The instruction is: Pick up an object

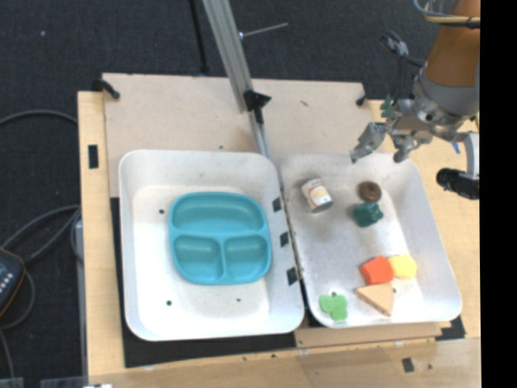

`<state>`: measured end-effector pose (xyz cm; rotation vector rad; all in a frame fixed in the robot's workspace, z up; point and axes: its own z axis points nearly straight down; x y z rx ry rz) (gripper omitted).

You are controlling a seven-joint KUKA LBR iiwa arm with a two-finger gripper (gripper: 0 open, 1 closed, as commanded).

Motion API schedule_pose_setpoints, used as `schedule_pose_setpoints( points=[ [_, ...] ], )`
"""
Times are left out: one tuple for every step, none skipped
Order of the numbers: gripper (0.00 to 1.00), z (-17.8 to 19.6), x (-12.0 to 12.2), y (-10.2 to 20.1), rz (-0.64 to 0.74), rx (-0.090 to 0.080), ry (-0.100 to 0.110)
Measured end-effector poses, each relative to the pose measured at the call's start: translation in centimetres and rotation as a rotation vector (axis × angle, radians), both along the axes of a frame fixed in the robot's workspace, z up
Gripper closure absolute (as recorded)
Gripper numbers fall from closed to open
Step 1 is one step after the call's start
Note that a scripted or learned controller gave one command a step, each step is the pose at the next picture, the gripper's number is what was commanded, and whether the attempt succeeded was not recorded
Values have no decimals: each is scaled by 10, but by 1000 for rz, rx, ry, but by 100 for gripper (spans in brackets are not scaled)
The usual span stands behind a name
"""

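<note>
My gripper (380, 149) hangs over the far edge of the right bin (432, 241), its two fingers spread open with nothing between them. In that bin lie a small white can with a red label (317, 194), a brown round piece (369, 191), a dark green piece (367, 214), an orange block (376, 270), a yellow block (403, 266), a tan wedge (378, 299) and a light green piece (333, 305). The brown piece sits just below the gripper in the view.
The left bin (137, 217) holds a teal divided plate (219, 238). A metal post (230, 47) slants up from between the bins. Cables lie on the dark floor at left.
</note>
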<state>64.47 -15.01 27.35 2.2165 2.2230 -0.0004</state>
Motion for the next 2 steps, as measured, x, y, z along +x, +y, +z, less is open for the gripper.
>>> schedule_pose_setpoints(
  points=[
    [0,0,0,0,1,0,0],
    [0,-58,4,7,2,1,5]
  ],
)
